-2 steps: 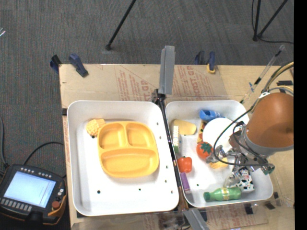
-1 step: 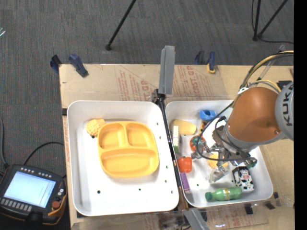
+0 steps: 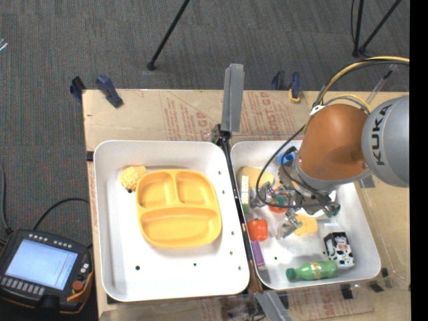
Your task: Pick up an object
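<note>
In the left bin (image 3: 107, 246) a yellow divided plate (image 3: 178, 206) lies with a small yellow corn piece (image 3: 131, 176) touching its far left corner. My gripper (image 3: 292, 225) hangs over the right bin (image 3: 364, 229) (whether it is open or closed I cannot tell), just above a yellow block (image 3: 306, 227). An orange pepper (image 3: 257, 229) sits left of it, a green bottle (image 3: 311, 271) nearer.

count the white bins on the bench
2. The left bin holds a yellow divided plate with a small yellow corn-like toy at its upper left. The right bin holds small items, including a green bottle, beneath the gripper.
</note>
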`<state>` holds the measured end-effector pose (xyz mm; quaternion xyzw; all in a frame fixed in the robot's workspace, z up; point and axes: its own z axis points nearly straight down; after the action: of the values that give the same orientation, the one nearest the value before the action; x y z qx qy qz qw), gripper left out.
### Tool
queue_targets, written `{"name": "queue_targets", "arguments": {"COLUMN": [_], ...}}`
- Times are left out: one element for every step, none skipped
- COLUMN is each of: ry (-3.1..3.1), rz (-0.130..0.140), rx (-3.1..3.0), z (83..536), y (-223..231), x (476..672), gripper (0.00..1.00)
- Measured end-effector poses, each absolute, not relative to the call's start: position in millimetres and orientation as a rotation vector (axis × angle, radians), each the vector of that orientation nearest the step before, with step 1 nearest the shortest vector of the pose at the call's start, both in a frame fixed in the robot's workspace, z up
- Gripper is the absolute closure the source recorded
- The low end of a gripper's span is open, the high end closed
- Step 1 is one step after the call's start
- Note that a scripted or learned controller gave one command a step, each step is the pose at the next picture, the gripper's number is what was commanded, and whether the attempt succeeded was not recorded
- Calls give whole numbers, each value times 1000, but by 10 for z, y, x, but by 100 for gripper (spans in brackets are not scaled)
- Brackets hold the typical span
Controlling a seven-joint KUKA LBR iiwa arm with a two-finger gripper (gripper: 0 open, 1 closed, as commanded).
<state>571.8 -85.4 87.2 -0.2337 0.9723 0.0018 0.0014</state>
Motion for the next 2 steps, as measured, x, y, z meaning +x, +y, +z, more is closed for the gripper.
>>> {"name": "queue_targets", "arguments": {"ry": [2999,2973], "rz": [2,6], "rx": [-924,-1011], "z": [882,871], "y": [-1433,-1086], "x": [5965,5810], "gripper": [0,0]}}
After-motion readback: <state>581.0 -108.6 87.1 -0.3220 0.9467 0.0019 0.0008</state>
